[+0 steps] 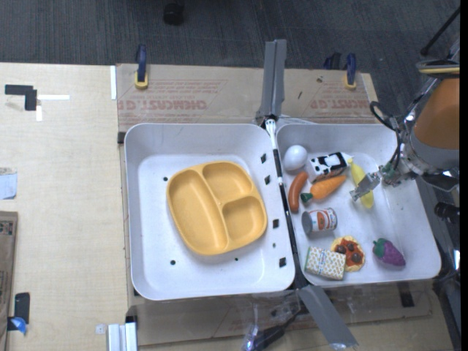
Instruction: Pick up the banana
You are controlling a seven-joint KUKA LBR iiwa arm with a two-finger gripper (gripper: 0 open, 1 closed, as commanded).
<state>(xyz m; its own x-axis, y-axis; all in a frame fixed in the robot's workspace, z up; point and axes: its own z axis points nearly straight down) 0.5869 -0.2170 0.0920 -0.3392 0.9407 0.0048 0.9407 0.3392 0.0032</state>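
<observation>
The banana [360, 182] lies near the far edge of the right bin [420, 258], just beside the carrot [327, 186], and the gripper [363, 189] sits low over it, seemingly to grasp, though its opening is unreadable.

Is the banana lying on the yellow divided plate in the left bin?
No. The banana lies in the right bin beside the carrot, while the yellow divided plate sits in the left bin.

Glossy plastic banana [359, 180], matt yellow plastic divided plate [217, 207], smooth white bins [139, 196], metallic-looking can [319, 221].
</observation>
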